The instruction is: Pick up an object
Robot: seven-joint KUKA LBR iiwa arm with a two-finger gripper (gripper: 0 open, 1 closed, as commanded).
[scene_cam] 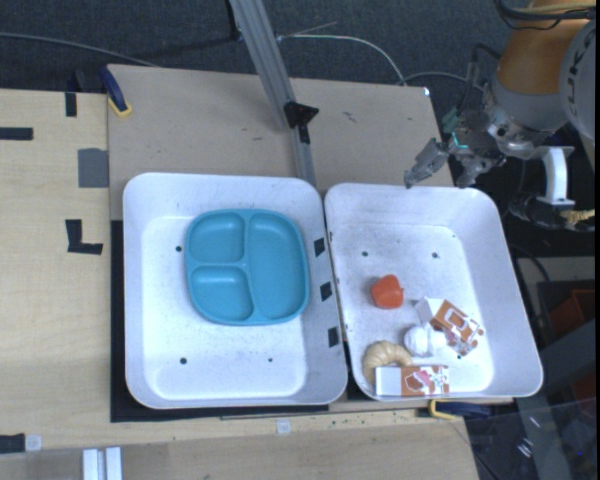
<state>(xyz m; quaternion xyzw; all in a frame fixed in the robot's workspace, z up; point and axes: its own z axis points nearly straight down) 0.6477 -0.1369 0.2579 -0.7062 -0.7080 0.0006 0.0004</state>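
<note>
Left bin (150, 268): blue divided plate (247, 266). Right bin (480, 218): red ball (386, 291), croissant (383, 353), two cartons (456, 328), near corner. Pincer (442, 163) above far rim, well apart from ball; spread or pressed, cannot tell.

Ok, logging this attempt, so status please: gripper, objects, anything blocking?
Gripper above right bin's far rim, nothing between fingers. Red object, croissant, cartons in right bin's near corner, untouched. Blue tray in left bin. Path unobstructed.
</note>
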